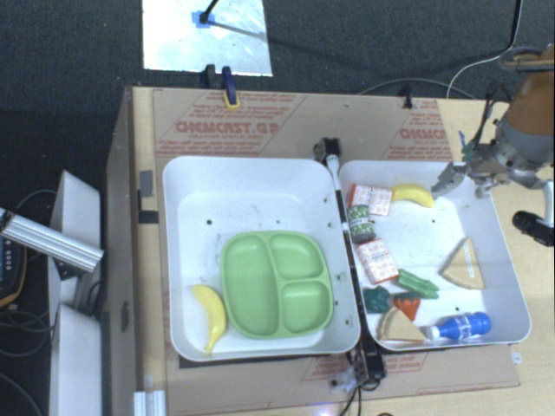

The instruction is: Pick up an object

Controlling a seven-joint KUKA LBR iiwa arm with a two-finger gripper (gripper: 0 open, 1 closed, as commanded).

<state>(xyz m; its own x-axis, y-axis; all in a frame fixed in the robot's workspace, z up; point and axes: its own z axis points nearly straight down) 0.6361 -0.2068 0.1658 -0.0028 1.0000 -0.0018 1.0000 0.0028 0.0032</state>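
A glossy yellow plastic banana [413,196] curves along the right bin's [512,297] far wall, near a small printed carton [370,200]. The jaws [458,180] hang just right of it, above the bin; whether they are wide or narrow I cannot tell. Brown board on the desk [260,121] reads "CHEMCAST".

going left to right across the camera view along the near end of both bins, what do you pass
banana → green divided plate → teal toy → sandwich wedge → blue bottle
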